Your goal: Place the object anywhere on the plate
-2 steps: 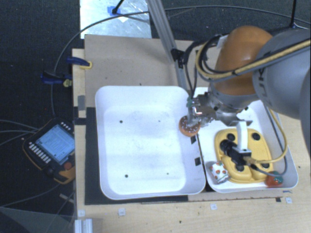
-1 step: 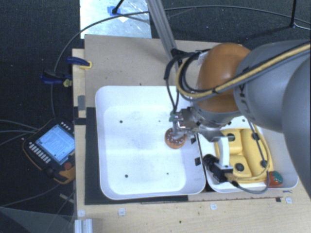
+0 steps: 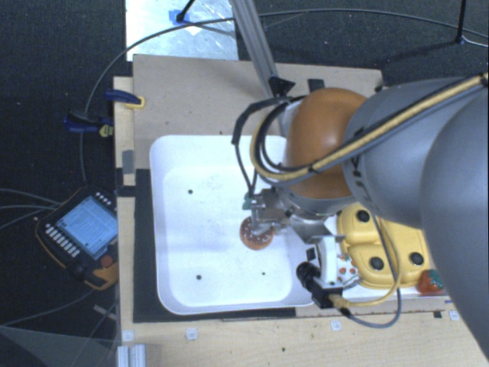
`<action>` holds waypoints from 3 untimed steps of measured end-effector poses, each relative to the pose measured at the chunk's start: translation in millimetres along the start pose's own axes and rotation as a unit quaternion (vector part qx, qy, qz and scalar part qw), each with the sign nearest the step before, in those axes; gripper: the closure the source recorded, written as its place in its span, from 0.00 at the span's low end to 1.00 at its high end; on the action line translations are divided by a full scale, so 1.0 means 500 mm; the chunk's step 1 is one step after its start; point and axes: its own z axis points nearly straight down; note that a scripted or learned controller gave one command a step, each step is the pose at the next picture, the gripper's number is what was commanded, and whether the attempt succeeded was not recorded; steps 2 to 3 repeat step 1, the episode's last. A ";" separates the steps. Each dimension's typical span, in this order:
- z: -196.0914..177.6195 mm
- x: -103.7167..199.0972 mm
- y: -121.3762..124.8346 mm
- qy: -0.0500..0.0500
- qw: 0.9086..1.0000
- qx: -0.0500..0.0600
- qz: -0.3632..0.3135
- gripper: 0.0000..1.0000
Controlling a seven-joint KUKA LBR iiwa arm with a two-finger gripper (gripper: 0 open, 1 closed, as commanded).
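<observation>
Presently, scene: a bench seen from above at a slant, with the grey arm (image 3: 428, 151) reaching in from the right over the bins

Left bin: a shallow white bin (image 3: 183, 205) with a few dark specks on its floor – otherwise bare where it is seen

Gripper: the gripper (image 3: 261, 214) is lowered over the right part of the left bin, below the orange band (image 3: 325, 140); whether its fingers are apart or closed cannot be told, as they are masked by the wrist and cables

Object: a small round brownish disc (image 3: 257, 235) lies on the bin floor right at the gripper's tip; contact is not clear, and no grasp can be claimed

Right bin: largely covered by the arm – a yellow moulded piece with dark holes (image 3: 382, 243) and a small red-orange item (image 3: 432, 283) are seen there

Plate: none can be made out for certain

Stage, as judged: pick-up is being attempted, so placing is not yet done

Bench side: a teach pendant (image 3: 80, 232) is left at the left, off the work area
</observation>
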 end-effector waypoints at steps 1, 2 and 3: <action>-0.001 -0.004 0.002 0.000 1.000 -0.001 0.002 0.00; -0.001 -0.004 0.002 0.000 1.000 -0.001 0.002 0.00; -0.001 -0.004 0.002 0.000 1.000 -0.001 0.002 0.00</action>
